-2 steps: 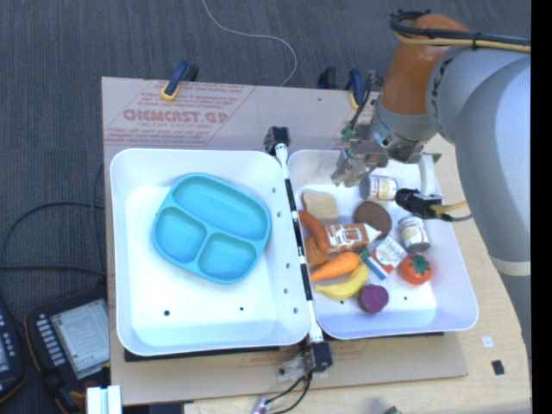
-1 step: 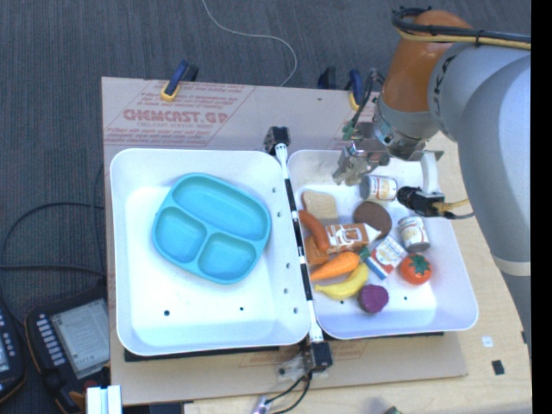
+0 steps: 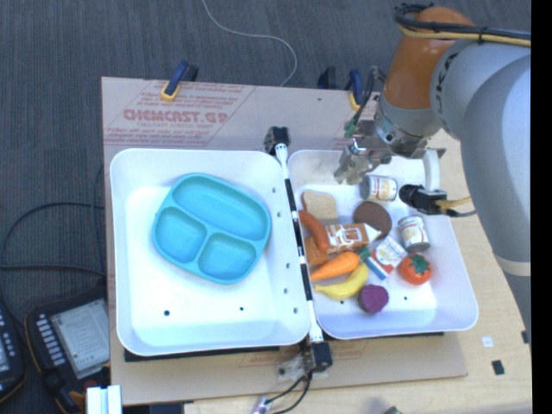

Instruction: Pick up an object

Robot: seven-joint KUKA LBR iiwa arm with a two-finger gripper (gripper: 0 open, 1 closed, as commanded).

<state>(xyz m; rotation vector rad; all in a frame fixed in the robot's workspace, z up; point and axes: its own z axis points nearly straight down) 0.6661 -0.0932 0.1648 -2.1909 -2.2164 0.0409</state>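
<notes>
A: Since the pincer [image 3: 352, 164] hangs low over the right bin's [image 3: 448, 313] far corner, can you tell how it's set?

B: No, I cannot tell. Nearest it lies a small can [image 3: 380, 188] on its side: probably light, rigid, slick, best pinched across its round body.

A: And the rest?

B: Bread [image 3: 320, 203], carrot [image 3: 336, 266], banana [image 3: 339, 287], tomato [image 3: 417, 268] crowd that bin. A blue divided plate [image 3: 211, 228] sits in the left bin [image 3: 138, 317].

Grey arm [image 3: 492, 102], orange band, black cables
</notes>
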